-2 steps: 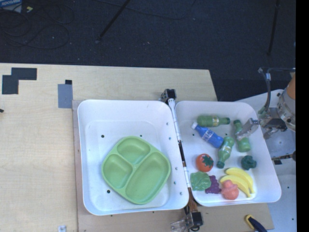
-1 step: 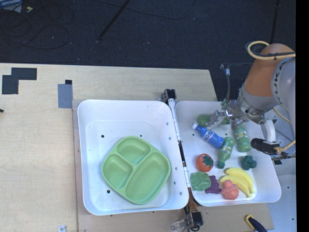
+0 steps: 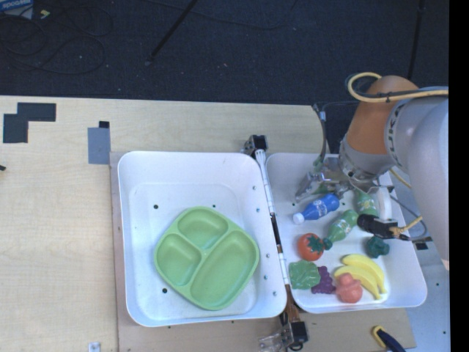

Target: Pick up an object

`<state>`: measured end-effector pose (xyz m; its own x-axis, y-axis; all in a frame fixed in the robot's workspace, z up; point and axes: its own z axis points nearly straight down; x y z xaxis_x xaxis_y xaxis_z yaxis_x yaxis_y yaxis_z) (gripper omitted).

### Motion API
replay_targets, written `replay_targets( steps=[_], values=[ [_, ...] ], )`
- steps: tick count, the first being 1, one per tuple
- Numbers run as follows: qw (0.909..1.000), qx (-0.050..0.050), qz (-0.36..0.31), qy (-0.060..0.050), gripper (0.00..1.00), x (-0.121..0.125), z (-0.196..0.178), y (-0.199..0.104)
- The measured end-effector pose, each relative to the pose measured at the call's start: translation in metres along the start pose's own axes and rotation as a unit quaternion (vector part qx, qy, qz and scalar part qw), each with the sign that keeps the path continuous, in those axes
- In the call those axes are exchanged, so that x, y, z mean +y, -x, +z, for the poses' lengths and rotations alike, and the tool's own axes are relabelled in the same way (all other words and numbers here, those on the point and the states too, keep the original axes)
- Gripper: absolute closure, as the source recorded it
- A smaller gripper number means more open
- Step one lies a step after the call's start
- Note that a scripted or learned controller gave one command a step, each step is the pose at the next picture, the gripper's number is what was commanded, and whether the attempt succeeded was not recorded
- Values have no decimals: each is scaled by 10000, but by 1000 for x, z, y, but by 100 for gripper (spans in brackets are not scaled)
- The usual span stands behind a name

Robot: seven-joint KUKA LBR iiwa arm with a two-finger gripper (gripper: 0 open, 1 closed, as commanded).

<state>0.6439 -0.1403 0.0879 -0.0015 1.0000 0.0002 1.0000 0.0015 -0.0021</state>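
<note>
Where the blue bottle (image 3: 320, 208) lies in the right bin (image 3: 410, 288), its long side slants, cap down-left. The claw (image 3: 316, 182) hangs just above it, fingers apart, holding nothing. A tomato (image 3: 310, 246) sits below.

I see two white bins (image 3: 132, 196) on a tan bench (image 3: 51, 233). A light green divided plate (image 3: 207, 257) sits in one; the other holds a blue bottle (image 3: 319, 207), a red tomato (image 3: 311, 246), yellow bananas (image 3: 364, 271) and purple grapes (image 3: 323, 284).
</note>
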Motion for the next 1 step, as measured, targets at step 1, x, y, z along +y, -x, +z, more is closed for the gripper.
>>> replay_targets(
  steps=[1],
  values=[
    [10000, 6, 2, -7, 0, 0, 0, -45]
  ],
)
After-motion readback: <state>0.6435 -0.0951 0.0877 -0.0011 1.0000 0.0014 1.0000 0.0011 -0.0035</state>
